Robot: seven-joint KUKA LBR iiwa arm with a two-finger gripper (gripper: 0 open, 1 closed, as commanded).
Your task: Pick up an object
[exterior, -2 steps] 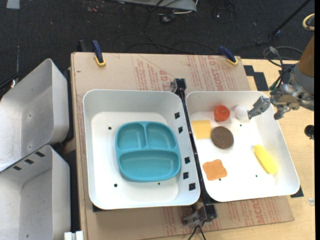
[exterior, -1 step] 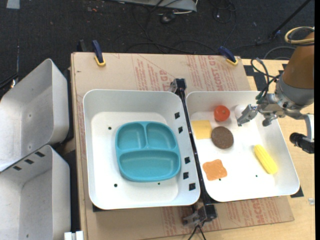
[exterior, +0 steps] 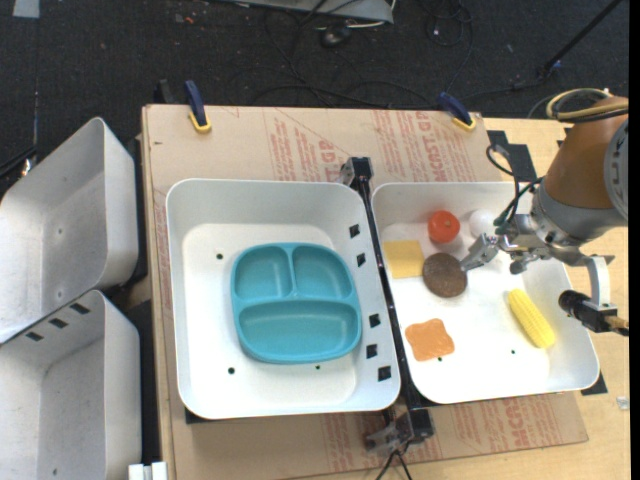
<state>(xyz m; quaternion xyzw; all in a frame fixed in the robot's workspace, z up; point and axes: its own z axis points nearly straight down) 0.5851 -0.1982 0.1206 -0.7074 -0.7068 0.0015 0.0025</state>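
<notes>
The gripper (exterior: 487, 248) is spread apart, holding nothing, beside the brown disc (exterior: 445, 275). The corn (exterior: 531, 317) points from upper left to lower right.

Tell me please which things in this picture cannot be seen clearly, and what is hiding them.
- Gripper, camera view: too small and seen at a slant to tell how it is set.
- White ball behind the red tomato: partly covered by the gripper's parts.
- Arm: cut off by the right edge.
- Right bin: its far right wall is hidden under the arm.
</notes>
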